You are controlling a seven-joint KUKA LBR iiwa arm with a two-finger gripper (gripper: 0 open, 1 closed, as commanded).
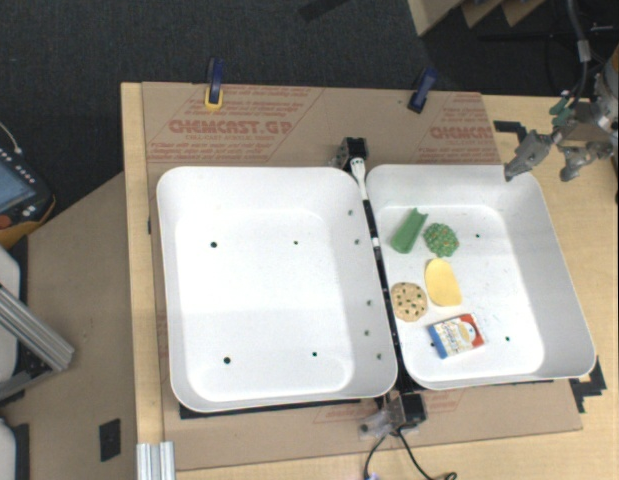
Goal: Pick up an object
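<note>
Right bin (534, 213) holds all five candidates, clustered in its left half; left bin (189, 268) has nothing to pick. Gripper (547, 158) sits at the far right corner of the right bin, above the rim, two fingers spread apart with nothing between them.

Step in hand, as I judge it: approach, before any descent. To do it well:
- Choose one target before moving. The items lie close together, so a drop between two would likely push both and close on neither.
- Best candidate looks to be the red, white and blue packet (456, 335), nearest the viewer and with bare floor to its right. It lies flat, so the fingers need to go down to the bin floor and straddle its short side.
- Yellow piece (443, 282) sits just beside the cookie (408, 300); both are low and flat and may slip out.
- Green broccoli-like lump (441, 238) is the bulkiest, hence easier to clamp, but the green strip (409, 230) lies just to its left. Line the fingers up far-to-near so neither lands on the strip.
- Come down vertically, centred, and close only at the bottom.

Target relative to tool: every item lies left of and nearer than the gripper, well apart from it. Broccoli-like lump closest, packet farthest.
</note>
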